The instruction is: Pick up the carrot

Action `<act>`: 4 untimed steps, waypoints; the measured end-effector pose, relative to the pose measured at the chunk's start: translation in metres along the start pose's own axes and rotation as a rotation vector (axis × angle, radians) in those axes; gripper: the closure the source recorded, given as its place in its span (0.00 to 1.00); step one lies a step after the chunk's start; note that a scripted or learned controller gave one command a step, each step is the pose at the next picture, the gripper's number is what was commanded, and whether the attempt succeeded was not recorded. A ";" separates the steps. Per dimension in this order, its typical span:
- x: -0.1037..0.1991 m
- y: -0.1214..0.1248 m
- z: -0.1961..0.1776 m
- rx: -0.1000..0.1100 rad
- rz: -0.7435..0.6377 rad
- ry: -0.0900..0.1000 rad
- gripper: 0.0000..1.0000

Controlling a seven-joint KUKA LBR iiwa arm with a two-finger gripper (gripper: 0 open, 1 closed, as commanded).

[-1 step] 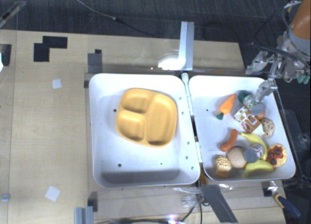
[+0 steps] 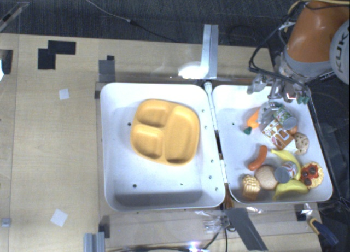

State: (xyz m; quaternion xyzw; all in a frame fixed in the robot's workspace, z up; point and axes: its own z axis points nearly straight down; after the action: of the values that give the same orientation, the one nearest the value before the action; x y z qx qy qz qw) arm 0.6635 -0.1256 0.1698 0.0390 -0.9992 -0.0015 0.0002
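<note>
A: Two white bins on the tabletop (image 2: 49,152). The carrot (image 2: 252,119) is in the right bin (image 2: 232,136), upper-left part of its floor: small, orange, with a dark green tip at its lower end, lying tilted.

B: Touching anything?

A: It sits just left of a crinkly snack packet (image 2: 279,125); can't tell if they touch. The rest of the clutter is below the carrot: a red-orange sausage (image 2: 258,157), a bread roll (image 2: 266,176), a corn cob (image 2: 251,186), a banana (image 2: 290,188), a cookie (image 2: 301,144) and a red and yellow piece (image 2: 311,173) at the far lower right.

B: Arm pose?

A: The arm (image 2: 309,32) reaches in from above-right of the carrot, orange band uppermost, wrist pointing down into the bin. The end effector (image 2: 272,106) hangs just right of the carrot and above the packet.

B: Clenched or released?

A: Can't tell; metal parts and packet blur together. Nothing orange visibly between them, so no grasp to report.

B: Any labels?

A: Packet has orange and white print, unreadable. Dark letters on the arm's white casing by the band, too cropped to read.

B: Left bin?

A: The left bin (image 2: 115,136) holds a yellow divided plate (image 2: 165,131), well left of the carrot.
</note>
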 end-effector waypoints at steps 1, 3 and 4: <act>0.015 0.013 0.080 0.006 -0.052 -0.015 0.00; 0.057 0.025 0.066 0.008 -0.165 -0.024 1.00; 0.057 0.025 0.067 0.008 -0.165 -0.023 0.00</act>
State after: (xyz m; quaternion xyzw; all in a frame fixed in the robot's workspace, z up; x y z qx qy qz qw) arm 0.6044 -0.1046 0.1031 0.1212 -0.9926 0.0019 -0.0118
